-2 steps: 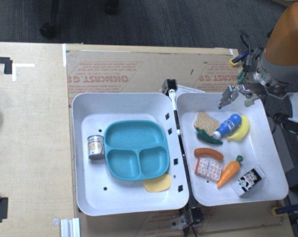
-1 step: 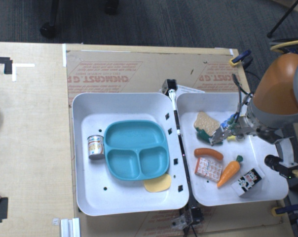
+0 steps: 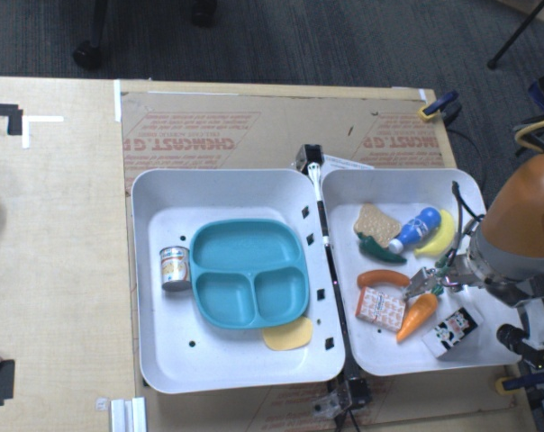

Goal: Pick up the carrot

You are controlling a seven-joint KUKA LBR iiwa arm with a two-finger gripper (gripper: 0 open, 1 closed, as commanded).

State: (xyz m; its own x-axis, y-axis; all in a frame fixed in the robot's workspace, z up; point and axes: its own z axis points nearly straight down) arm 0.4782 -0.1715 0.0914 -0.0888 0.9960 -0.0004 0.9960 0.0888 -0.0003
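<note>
The orange carrot (image 3: 416,318) lies slanted in the right bin (image 3: 470,189), thick end up and to the right. The gripper (image 3: 426,284) sits just above that thick end, at the tip of the grey arm that reaches in from the right. From this angle the gripper's metal tip overlaps the carrot's top, and I cannot make out whether anything is held. The carrot rests on the bin floor.
Around the carrot lie a red-and-white carton (image 3: 380,308), an orange sausage (image 3: 383,278) and a black-and-white carton (image 3: 455,329). Farther back are a blue bottle (image 3: 414,229), a yellow piece (image 3: 446,232) and a bread slice (image 3: 377,221). The left bin (image 3: 155,349) holds a teal divided plate (image 3: 250,273), a small can (image 3: 175,267) and a yellow disc (image 3: 287,334).
</note>
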